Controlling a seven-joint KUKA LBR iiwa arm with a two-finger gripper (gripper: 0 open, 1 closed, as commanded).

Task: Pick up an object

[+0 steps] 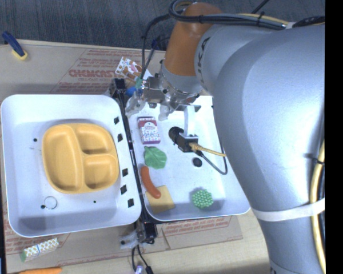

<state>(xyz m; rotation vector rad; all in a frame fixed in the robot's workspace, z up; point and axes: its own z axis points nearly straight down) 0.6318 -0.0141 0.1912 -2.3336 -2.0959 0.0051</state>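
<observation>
robot lab: two bins [11, 153], cardboard-covered bench [74, 67].

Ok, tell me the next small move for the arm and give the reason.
Probably a short descent toward the red-and-white packet. The end effector sits at the far end of the right bin, just above that packet and with nothing visibly held. The green leaf, sausage and green ball lie nearer the camera, so the packet looks closest.

Grey arm [263, 113] came in from the right and bulked across that side, orange band [186, 39] sat above the wrist, and the gripper [160, 104] pointed down near the upper middle of the view.
</observation>
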